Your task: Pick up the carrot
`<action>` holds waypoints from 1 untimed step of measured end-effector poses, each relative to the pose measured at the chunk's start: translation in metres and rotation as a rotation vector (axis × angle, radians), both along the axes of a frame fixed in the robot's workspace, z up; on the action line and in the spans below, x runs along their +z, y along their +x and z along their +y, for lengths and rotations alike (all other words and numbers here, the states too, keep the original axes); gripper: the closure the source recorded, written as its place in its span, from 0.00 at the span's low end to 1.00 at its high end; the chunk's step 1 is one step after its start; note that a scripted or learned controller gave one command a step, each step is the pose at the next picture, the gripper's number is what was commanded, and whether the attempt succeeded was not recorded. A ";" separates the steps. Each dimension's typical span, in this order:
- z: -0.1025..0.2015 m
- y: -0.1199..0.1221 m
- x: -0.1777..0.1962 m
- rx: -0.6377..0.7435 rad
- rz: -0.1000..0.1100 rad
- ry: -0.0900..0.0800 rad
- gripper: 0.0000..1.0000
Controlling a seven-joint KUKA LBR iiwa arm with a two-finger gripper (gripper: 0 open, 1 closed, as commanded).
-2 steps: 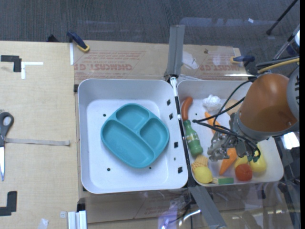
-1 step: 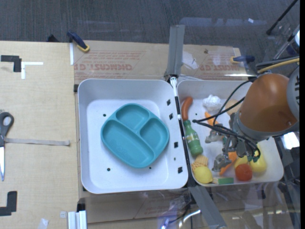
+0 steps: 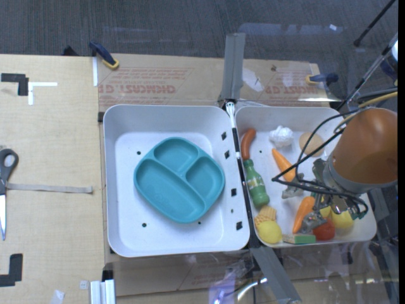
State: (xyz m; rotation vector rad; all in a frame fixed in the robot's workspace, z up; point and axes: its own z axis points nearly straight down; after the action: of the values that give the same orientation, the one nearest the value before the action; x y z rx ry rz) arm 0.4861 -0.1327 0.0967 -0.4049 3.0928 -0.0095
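Gripper (image 3: 314,219) lowered onto a carrot (image 3: 302,213) in the right bin (image 3: 297,111).

How wide the tool stood could not be told. A second carrot (image 3: 283,163) lay further back. With a tomato (image 3: 324,230) and lemon (image 3: 269,232) crowded close, the wrong thing could be caught.

The bench (image 3: 50,138) holds two white bins (image 3: 114,189) side by side. Scissors (image 3: 5,182) lie at its left edge. Brown cardboard (image 3: 164,81) lies along the back edge.
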 end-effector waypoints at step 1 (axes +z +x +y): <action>0.000 0.000 -0.003 -0.290 0.015 0.007 0.00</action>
State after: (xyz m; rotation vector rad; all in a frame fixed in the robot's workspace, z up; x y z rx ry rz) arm 0.4863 -0.1330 0.0938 0.0466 3.1340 -0.0008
